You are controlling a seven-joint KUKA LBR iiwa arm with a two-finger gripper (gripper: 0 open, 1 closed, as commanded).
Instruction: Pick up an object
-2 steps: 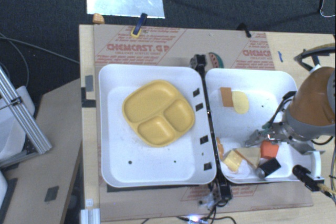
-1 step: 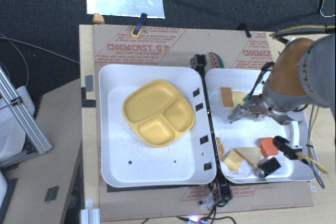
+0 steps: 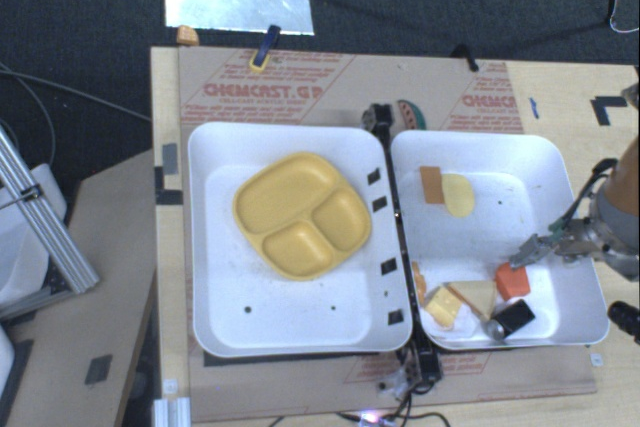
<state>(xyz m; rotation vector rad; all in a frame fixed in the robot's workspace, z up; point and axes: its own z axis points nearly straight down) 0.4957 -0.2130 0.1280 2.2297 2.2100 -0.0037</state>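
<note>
We look down on a counter point(image 3: 330, 80) bearing two white bins. The left bin point(image 3: 215, 245) holds a yellow sectioned plate point(image 3: 300, 215). The right bin point(image 3: 560, 215) holds small items, and our arm point(image 3: 620, 235) enters it from the right edge. The pincer point(image 3: 522, 255) hangs just above and touching-close to an orange block point(image 3: 513, 282), which lies slightly below it in view, toward the near wall. We cannot tell how the pincer is set. A black piece point(image 3: 514, 317) sits just beside the block.
</note>
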